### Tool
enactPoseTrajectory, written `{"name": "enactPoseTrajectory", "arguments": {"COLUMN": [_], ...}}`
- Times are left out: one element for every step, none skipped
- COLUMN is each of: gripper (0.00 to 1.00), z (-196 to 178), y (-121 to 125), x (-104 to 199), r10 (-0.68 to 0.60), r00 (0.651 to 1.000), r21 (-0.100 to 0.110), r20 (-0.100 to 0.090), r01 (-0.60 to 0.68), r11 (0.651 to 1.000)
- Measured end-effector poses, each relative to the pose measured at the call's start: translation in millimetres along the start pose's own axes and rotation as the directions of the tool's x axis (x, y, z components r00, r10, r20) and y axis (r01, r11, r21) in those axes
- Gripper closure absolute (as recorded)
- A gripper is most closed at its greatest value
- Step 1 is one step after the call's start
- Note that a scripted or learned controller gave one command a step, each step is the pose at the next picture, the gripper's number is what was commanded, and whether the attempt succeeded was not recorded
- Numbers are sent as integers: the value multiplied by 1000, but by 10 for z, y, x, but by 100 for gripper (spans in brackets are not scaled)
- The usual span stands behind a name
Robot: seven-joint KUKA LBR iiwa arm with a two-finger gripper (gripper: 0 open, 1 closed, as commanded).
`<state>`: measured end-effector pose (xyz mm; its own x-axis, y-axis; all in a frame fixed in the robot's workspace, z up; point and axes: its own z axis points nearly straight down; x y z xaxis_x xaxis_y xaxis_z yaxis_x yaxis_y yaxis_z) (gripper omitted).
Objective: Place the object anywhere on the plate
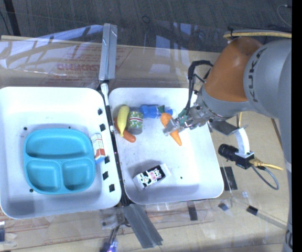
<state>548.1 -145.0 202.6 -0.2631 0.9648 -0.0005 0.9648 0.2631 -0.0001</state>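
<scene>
Carrot (172,129) is my best guess at the task's object, since the tool sits right over it in the right bin; the task sentence does not name the thing.

Going left to right: the left bin (4,140) holds a blue plate (59,159) with three compartments, lying flat near the bin's middle. A small tube (98,146) with a red and white label lies just beside the plate's right edge, against the wall between the bins. In the right bin (198,185), a banana (122,118) stands near the upper left with a small red piece (129,137) at its lower end, then a dark green can (136,119), then a blue object (152,111). A black and white carton (150,176) lies apart toward the near side. The carrot, orange and tilted, lies right of the blue object, and the tool (178,124) is down on it, with the grey arm (245,83) coming in from the right.

Whether the tool is open or closed on the carrot I cannot tell; the fingers blur into the orange.

To do this step well, I judge the grasp should sit across the carrot's narrow width near its middle, so it does not pivot. The lift needs to clear the divider, and the release should come low over a plate compartment, away from the tube.
</scene>
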Motion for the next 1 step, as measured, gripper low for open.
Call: {"name": "enactPoseTrajectory", "arguments": {"gripper": [100], "z": [-283], "y": [87], "x": [912], "r10": [-51], "r00": [999], "r21": [3], "r20": [-2], "r01": [51], "r11": [999]}}
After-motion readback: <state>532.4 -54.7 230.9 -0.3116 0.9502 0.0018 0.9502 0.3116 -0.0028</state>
